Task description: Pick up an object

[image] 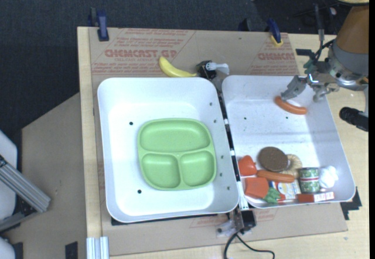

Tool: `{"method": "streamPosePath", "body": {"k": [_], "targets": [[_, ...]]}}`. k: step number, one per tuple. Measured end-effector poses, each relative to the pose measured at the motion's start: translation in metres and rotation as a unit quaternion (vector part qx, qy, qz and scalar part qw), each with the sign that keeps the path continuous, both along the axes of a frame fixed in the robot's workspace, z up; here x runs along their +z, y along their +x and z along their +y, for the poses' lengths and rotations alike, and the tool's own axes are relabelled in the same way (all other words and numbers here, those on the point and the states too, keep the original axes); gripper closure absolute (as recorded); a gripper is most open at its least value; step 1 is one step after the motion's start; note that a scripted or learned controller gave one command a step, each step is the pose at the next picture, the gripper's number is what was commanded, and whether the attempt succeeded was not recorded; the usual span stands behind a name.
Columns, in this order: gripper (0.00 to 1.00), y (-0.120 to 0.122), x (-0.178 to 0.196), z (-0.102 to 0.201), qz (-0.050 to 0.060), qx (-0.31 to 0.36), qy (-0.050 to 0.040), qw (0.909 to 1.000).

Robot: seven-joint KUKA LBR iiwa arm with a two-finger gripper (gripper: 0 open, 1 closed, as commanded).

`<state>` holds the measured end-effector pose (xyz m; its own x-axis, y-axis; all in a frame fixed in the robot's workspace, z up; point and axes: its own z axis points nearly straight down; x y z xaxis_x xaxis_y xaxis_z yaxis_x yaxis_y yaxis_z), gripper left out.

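Claw (306, 87) sits at the far edge of the right bin (328, 135), arm coming in from the right w/ its orange band up top. Fingers look spread apart, nothing between them. Closest pick looks to be the toy hot dog (291, 105), lying alone on the bin floor just below and a bit left of the claw, near but apart from it. Rest of the toy food is piled at the near end: brown cookie (273, 158), small can (309, 180), orange and red pieces, well apart from the hot dog. Left bin (117, 105) has a green divided tray (176, 153); banana (174, 68) lies on the surface behind it. To do this right, IMO: slide the claw left and toward the near side until it's centred over the sausage, turn the fingers to straddle its short width, drop low, then close. It's round, so an off-centre pinch could squirt it out.
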<state>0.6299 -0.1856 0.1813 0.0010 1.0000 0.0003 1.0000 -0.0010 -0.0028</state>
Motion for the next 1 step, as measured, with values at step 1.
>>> {"method": "streamPosePath", "body": {"k": [1], "targets": [[0.00,0.0182,-0.0948,0.0131,-0.004,0.001,-0.0018,1.0000]]}}
